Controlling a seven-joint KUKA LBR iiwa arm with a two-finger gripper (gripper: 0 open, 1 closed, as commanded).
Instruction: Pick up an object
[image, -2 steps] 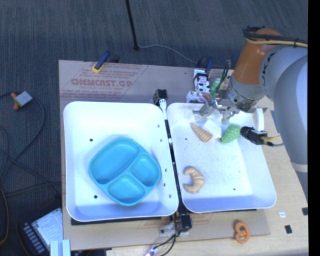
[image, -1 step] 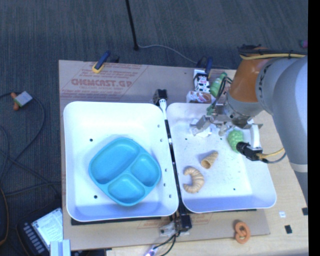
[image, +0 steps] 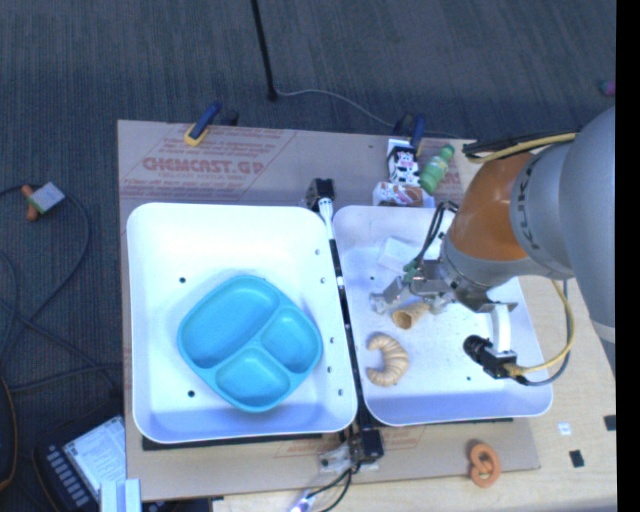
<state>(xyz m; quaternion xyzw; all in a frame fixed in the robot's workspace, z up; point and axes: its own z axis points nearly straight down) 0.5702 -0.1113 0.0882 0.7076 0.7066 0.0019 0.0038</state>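
One pincer (image: 400, 296), low over the right bin (image: 530, 400), reaching in from the right under a grey arm (image: 570, 200) with an orange band (image: 492, 210). Fingers hard to read against the white floor; impossible to tell whether spread or pressed together. Nothing visibly between them. Just beside the tip, a small tan cone-like piece (image: 404, 318) on the bin floor, touching or nearly touching the pincer; cannot tell which. Nearer the front wall of the same bin, a croissant-shaped toy (image: 388, 359), curled, lying flat, apart from the pincer. Black cable plug (image: 484, 355) hanging off the wrist toward the bin's right side. Across the divider, in the left bin (image: 160, 240), a blue three-compartment plate (image: 250, 341), sitting at a slant toward the front. Behind the right bin on the brown tabletop (image: 230, 170), a cluster of small toys (image: 410, 175), one green. Near the front edge of the tabletop, a small orange ring-shaped piece (image: 484, 462).
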